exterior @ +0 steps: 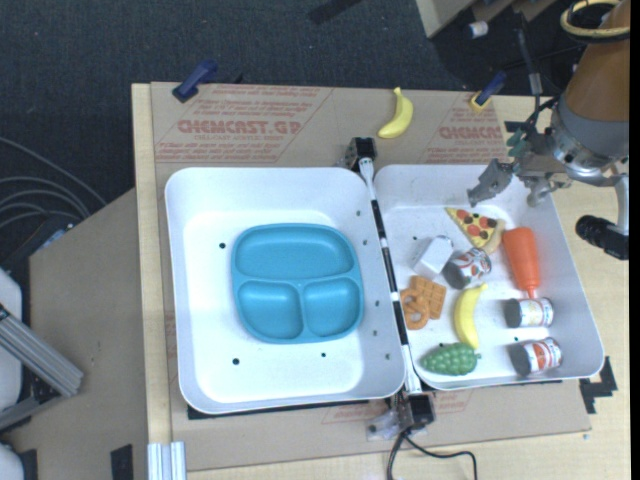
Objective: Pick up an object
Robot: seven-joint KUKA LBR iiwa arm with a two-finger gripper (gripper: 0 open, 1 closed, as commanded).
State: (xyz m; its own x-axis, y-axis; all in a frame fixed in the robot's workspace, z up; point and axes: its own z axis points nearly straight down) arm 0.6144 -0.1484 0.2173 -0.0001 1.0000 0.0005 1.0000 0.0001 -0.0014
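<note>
Pizza slice lies just below the open tool.

I see the surface covered with a brown sheet printed in red lettering. Two shallow white bins sit on it side by side, touching along the middle: the left bin and the right bin. Behind them, near the far edge, a yellow banana lies on the sheet. A blue clip grips the far left corner, another blue clip farther right.
</note>
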